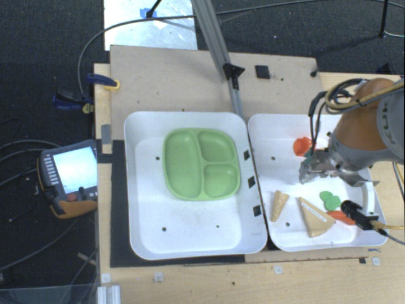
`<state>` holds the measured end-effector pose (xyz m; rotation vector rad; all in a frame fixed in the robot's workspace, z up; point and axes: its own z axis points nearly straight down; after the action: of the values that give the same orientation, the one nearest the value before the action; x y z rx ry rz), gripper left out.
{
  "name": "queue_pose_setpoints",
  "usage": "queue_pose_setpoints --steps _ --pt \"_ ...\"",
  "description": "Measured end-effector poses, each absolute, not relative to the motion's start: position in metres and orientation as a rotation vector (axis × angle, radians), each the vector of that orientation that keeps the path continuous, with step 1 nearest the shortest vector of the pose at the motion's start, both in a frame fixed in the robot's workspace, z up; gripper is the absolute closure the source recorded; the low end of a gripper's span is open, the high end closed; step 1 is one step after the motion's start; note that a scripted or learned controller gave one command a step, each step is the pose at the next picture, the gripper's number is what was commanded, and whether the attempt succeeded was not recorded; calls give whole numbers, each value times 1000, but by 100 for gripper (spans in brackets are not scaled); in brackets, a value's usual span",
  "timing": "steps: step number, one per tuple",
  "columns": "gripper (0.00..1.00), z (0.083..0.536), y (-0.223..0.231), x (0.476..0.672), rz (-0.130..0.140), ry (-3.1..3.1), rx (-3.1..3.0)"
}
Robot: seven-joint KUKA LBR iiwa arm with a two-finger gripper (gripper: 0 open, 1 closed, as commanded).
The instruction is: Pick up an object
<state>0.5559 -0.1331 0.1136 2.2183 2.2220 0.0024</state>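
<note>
The wedge, at five o'clock in the right bin, lies ungrasped; the gripper, state untellable, is judged mid-approach, needing descent.

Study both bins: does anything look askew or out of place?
Nothing stands out. The green plate lies flat in the left bin; small toy pieces lie scattered in the right bin, none spilled outside.

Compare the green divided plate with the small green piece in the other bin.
The green divided plate is large and pale; the small green piece is tiny and darker. The plate lies in the left bin, the piece in the right bin beside tan wedges. Both are green.
</note>
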Motion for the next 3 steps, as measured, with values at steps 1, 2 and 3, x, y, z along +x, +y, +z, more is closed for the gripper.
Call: queue_pose_setpoints --steps 1,2,3 --pt "100 166 -128 566 4 2225 2214" --pt "100 224 -130 575 5 2224 2213" --pt "100 238 -130 576 2 2226 2215"
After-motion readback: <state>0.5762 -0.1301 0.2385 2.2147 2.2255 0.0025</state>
